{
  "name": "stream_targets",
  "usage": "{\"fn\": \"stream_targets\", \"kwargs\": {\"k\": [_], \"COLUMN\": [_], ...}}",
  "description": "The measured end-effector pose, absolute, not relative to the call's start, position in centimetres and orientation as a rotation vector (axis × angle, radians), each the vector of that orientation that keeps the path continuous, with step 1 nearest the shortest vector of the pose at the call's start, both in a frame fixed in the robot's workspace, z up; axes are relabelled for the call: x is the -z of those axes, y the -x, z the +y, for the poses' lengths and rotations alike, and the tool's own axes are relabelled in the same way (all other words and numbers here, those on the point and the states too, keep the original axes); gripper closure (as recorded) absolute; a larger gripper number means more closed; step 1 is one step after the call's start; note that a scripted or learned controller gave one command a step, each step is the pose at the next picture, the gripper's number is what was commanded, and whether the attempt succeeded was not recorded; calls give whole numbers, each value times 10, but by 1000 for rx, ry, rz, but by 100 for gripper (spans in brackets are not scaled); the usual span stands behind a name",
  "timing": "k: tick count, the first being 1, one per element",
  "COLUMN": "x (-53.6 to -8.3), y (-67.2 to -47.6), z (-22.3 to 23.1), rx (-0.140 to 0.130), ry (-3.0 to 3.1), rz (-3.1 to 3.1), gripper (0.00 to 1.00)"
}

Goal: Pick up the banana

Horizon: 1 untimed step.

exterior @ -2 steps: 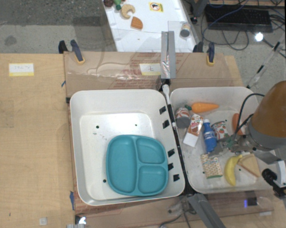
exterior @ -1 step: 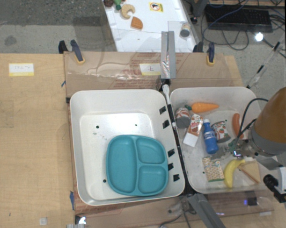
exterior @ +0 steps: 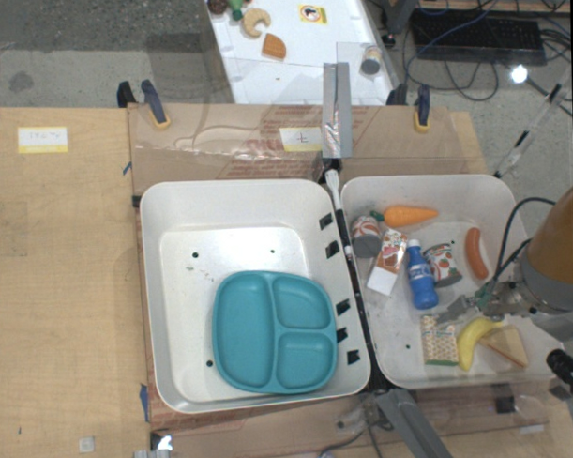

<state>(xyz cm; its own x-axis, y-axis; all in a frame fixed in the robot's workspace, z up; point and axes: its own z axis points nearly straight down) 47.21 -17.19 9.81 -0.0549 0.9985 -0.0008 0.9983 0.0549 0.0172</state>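
Observation:
The yellow banana (exterior: pixel 471 341) lies in the right bin (exterior: pixel 510 192) near its front edge, between a printed packet (exterior: pixel 439 343) and a tan wedge (exterior: pixel 507 346). My gripper (exterior: pixel 477 307) hangs just above and behind the banana's upper end, reaching in from the right. Nothing can be seen held in it. The grey wrist and orange band (exterior: pixel 561 247) sit at the right edge of the view.
The right bin also holds a carrot (exterior: pixel 410 213), a red sausage (exterior: pixel 476 252), a blue bottle (exterior: pixel 421 279), a small carton (exterior: pixel 391 258), a can (exterior: pixel 366 237) and a strawberry pack (exterior: pixel 442 261). A teal divided plate (exterior: pixel 274 332) lies in the left bin (exterior: pixel 166 274).

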Motion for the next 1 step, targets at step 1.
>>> {"fn": "stream_targets", "kwargs": {"k": [1], "x": [-98], "y": [-472], "z": [-169], "rx": [-13], "ry": [-2055], "rz": [2351], "gripper": [0]}}
